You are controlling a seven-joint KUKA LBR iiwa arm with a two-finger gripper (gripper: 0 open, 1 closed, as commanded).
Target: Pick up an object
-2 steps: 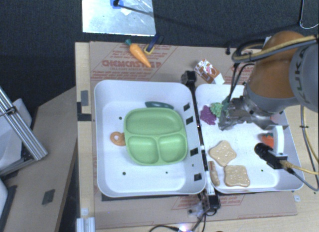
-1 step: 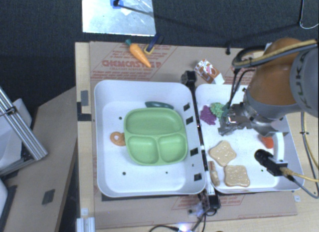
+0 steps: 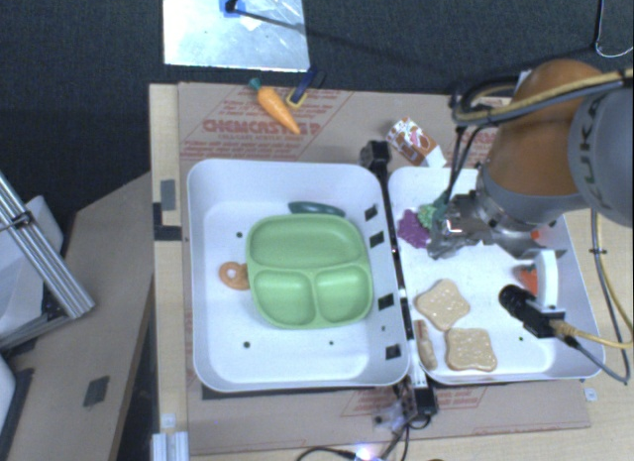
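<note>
Nearest the bottom edge of the camera view, the pale wooden counter (image 3: 109, 251) is carrying two shallow white plastic bins side by side on a sheet of printed brown cardboard (image 3: 327, 112). Low in the right white bin (image 3: 580, 345), two tan toast-shaped toy slices are lying close together, the lower square one (image 3: 469, 349) just below the rounder upper one (image 3: 442, 303), and a thin tan stick-like piece (image 3: 426, 344) is resting against the bin's left wall beside them. A black cylindrical part on a cable (image 3: 525, 310) is hanging over the same bin to their right, with a small red and white object (image 3: 540, 279) just above it. Further up, the grey arm's pincer (image 3: 452, 231) is reaching down over a purple toy bunch of grapes with green leaves (image 3: 416, 225) at the upper left of that bin; whether it is spread wide, narrowed or gripping anything cannot be told from this angle. Across the divider, the left white bin (image 3: 213, 350) is holding a light green three-compartment plastic tray (image 3: 302, 269), with a small orange ring (image 3: 234, 275) just beside the tray's left edge. Beyond the bins, an orange toy carrot (image 3: 277, 107) is lying on the cardboard, and a small red and white packet (image 3: 411, 140) is sitting near the right bin's far corner.
</note>
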